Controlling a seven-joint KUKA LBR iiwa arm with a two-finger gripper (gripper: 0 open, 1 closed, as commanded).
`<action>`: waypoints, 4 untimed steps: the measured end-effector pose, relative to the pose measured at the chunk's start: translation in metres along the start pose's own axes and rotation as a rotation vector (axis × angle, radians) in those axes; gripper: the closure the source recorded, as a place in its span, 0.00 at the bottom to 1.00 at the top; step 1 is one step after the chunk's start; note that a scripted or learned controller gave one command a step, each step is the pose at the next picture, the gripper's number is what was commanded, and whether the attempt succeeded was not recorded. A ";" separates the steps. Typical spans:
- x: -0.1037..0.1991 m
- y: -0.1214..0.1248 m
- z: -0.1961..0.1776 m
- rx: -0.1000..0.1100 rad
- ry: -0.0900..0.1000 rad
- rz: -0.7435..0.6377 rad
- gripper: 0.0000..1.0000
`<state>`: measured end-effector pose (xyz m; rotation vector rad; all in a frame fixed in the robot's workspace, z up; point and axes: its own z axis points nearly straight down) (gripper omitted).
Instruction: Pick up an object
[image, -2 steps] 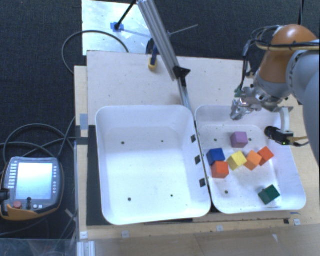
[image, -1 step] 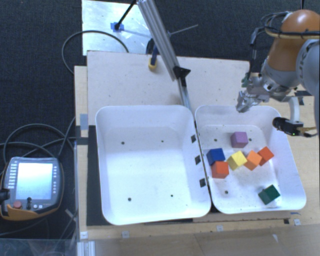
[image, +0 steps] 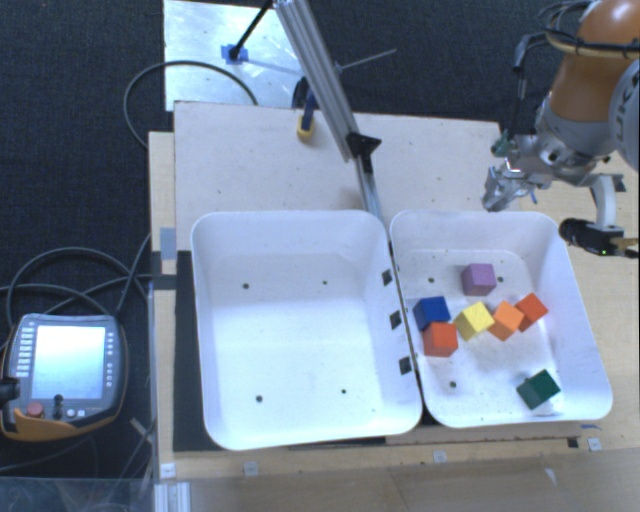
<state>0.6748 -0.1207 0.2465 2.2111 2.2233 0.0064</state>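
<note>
Blocks (image: 478, 318) in right bin (image: 575, 300) – left bin (image: 215, 300) beside

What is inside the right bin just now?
The right bin holds seven blocks: purple, blue, red, yellow, two orange and green. Nothing covers them; the gripper is above the far rim.

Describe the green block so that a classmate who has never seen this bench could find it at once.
Start at the right-hand white bin, the one holding the coloured blocks. Most of them cluster near its middle; look instead toward the bin's near right corner. There the green block sits alone, the darkest block, apart from the orange blocks above it.
</note>
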 end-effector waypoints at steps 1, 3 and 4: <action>0.042 -0.033 -0.003 0.007 0.002 -0.002 1.00; 0.132 -0.094 -0.002 0.009 0.004 -0.004 1.00; 0.181 -0.120 -0.005 0.008 0.004 -0.005 1.00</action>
